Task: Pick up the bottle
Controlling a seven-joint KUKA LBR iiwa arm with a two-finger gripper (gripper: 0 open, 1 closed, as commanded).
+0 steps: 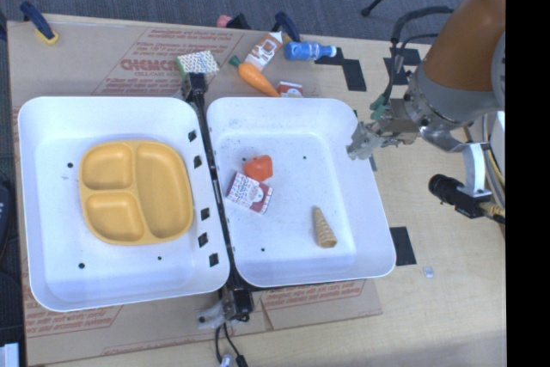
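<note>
A small bottle [250,187] with a red cap and a white and red label lies in the right bin [361,211], left of its middle. My gripper [364,142] hangs over the bin's right rim, well to the right of that bottle and a little farther back, with nothing seen in it. The grey arm with its orange band [464,30] reaches in from the right. Two more bottles lie on the cardboard behind the bins: a white one with an orange end [263,51] and a blue one [307,51].
A brown cone [324,228] lies in the right bin's near right part. The left bin [34,211] holds a yellow divided plate [136,190]. Behind the bins lie a toy carrot [256,79], a small red box [290,88] and a patterned box [198,63].
</note>
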